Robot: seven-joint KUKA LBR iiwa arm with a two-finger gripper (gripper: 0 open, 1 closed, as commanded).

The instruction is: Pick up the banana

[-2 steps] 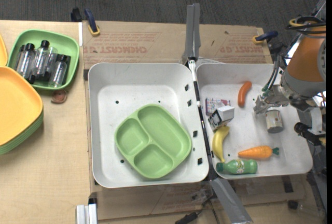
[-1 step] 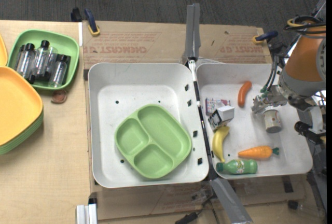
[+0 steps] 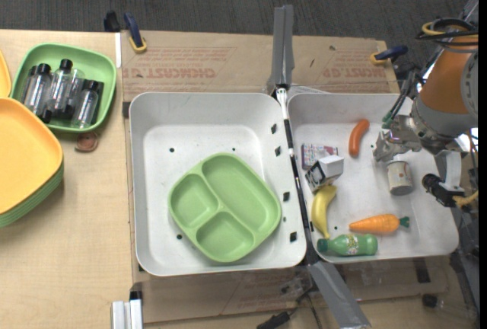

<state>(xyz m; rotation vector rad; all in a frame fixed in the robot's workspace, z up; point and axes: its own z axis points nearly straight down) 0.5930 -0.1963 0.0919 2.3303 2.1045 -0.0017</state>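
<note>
The yellow banana (image 3: 323,209) lies in the right bin (image 3: 426,244), near its left wall, curved with one end toward the front edge. A small white carton (image 3: 327,167) touches its upper end and a green bottle (image 3: 348,245) lies just below it. My gripper (image 3: 386,148) hangs over the right half of that bin, well to the right of the banana and above it in the view, next to a grey cylinder (image 3: 399,177). Nothing of the banana is near the gripper.
An orange carrot (image 3: 375,225) lies right of the banana, an orange sausage (image 3: 358,137) and a purple-white packet (image 3: 316,154) further back. The left bin (image 3: 152,129) holds a green divided plate (image 3: 224,206). A green tray of bottles (image 3: 65,87) and yellow plates (image 3: 27,164) sit at the left.
</note>
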